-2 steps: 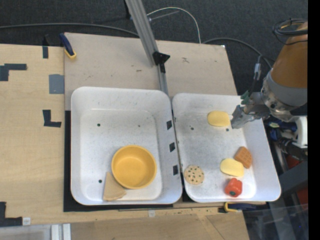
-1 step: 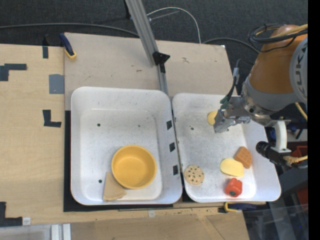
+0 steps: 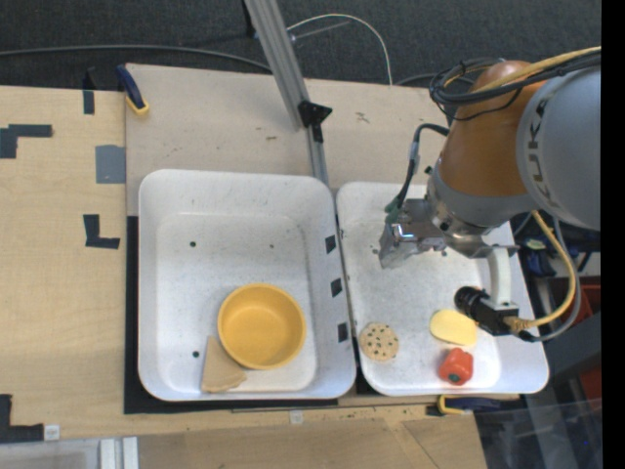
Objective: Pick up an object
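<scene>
I've got the hand (image 3: 397, 247) hanging over bare floor in the right bin (image 3: 363, 213); whether it's spread, I can't tell. Cookie (image 3: 378, 341), lemon (image 3: 453, 326) and tomato (image 3: 456, 364) sit nearer the front, untouched.

Grey arm (image 3: 527, 154) (orange band above wrist) reaching in from right, gripper (image 3: 398, 245) pointing down.

Even bright overhead light, soft shadows, slight blur
</scene>
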### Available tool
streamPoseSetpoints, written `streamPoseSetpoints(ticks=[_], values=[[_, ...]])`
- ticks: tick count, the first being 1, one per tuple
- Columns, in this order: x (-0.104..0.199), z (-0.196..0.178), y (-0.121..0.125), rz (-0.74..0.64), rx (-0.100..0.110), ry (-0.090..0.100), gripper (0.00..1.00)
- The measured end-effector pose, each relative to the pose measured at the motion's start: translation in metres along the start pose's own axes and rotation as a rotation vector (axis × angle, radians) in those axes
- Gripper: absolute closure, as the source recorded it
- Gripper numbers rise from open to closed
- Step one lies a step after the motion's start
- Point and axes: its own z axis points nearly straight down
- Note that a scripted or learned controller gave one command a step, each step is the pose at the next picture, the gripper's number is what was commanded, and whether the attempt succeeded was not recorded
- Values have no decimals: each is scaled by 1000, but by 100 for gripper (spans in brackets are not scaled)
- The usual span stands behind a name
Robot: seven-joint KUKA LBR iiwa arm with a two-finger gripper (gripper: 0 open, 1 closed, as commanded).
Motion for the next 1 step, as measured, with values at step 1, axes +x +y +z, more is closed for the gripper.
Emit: streamPoseSetpoints(ticks=[1], values=[[47, -4, -10, 0, 0, 0, 100]])
